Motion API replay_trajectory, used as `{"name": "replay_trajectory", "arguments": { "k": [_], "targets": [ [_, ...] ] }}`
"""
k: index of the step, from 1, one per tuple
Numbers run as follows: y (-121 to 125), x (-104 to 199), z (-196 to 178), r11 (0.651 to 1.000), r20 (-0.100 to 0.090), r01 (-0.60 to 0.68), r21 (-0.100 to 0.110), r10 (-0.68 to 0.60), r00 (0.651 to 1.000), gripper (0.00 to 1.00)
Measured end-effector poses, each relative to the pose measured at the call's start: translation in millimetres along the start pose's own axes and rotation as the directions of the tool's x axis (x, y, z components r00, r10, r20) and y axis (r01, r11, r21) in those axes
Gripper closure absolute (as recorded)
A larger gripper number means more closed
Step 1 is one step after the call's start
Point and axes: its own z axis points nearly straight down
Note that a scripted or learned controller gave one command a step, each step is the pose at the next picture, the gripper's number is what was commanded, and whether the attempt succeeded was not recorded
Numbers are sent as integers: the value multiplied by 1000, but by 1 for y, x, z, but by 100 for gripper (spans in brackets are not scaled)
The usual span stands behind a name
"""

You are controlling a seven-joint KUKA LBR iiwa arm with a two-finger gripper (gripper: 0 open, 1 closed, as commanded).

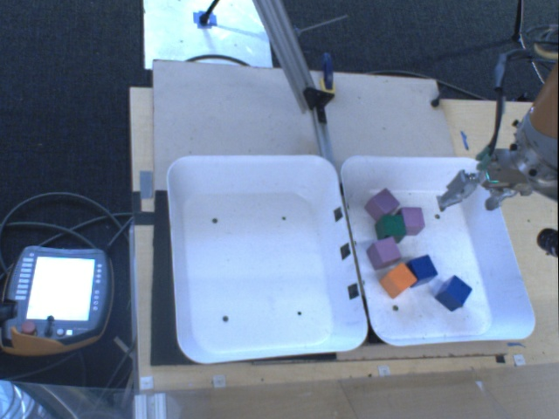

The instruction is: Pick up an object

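Two-finger metal gripper [472, 192] hovers over right white plastic bin [515, 297], jaws apart, apparently empty. Small purple, green, orange, blue cubes [403, 251] clustered on bin floor, just left of gripper. Nothing lifted; descent, grasp, raise remain.

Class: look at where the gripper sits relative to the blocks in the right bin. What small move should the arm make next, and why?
Probably shift the gripper toward the view's left and lower it over the small pink-purple cube. The gripper sits at the right bin's upper right with nothing between its fingers, and that cube is the nearest block, at the cluster's edge, beside the green cube.
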Motion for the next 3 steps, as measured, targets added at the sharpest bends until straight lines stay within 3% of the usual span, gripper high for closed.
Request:
{"name": "replay_trajectory", "arguments": {
  "k": [1,3],
  "targets": [
    [0,0,0,1000,0,-1,-1,1,1000,0],
    [-8,1,107,1000,-1,-3,5,3,1000,0]
  ]
}}
